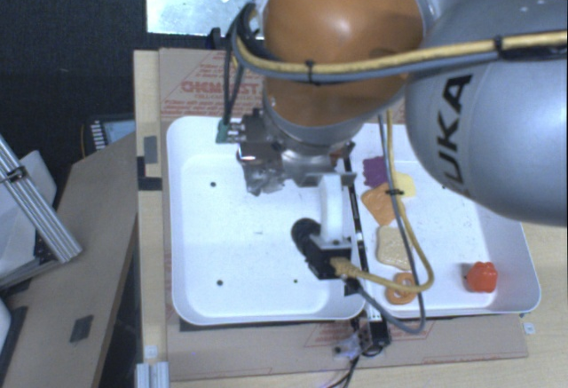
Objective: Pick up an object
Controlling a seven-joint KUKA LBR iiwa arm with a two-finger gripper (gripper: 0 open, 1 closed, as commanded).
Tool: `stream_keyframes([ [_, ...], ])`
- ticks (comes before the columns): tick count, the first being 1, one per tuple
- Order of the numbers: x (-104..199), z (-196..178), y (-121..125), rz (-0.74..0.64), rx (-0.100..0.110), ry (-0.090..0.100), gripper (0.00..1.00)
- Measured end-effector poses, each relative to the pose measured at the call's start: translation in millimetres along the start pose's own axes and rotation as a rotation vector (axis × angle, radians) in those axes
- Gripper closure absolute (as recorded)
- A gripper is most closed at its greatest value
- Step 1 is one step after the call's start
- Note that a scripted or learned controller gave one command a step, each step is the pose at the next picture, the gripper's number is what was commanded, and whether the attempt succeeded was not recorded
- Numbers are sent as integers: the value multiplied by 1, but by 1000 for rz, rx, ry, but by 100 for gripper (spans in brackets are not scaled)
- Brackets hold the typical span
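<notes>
Right bin (525, 287): purple piece (375, 170), orange slice (380, 207), tan piece (393, 247) and orange ring (401, 290) along its left wall; red object (480, 276) lies apart. Claw (260, 171) is above the left bin (191, 200), masked by the arm (497, 111); apart or together cannot be told.

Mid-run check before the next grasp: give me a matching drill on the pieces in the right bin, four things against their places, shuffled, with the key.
Things
1. purple piece
2. red piece
3. orange ring
4. pale tan slab

Places in the right bin
A. at the front end of the cluster, near the divider
B. alone, apart from the cluster, toward the view's right
C. farthest back in the cluster
D. just behind the ring

Pairs: 1-C, 2-B, 3-A, 4-D
</notes>
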State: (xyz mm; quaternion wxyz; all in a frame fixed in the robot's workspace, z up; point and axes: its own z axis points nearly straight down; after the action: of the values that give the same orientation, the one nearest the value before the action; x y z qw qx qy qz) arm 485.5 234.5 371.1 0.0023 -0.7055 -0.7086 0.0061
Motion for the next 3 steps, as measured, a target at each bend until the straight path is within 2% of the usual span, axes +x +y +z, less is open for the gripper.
stream_keyframes([
  [1,-102,-89,1,14,-24,6,100],
  [2,-85,-170,88,4,-27,8,100],
  [3,-12,-164,26,-9,-12,8,100],
])
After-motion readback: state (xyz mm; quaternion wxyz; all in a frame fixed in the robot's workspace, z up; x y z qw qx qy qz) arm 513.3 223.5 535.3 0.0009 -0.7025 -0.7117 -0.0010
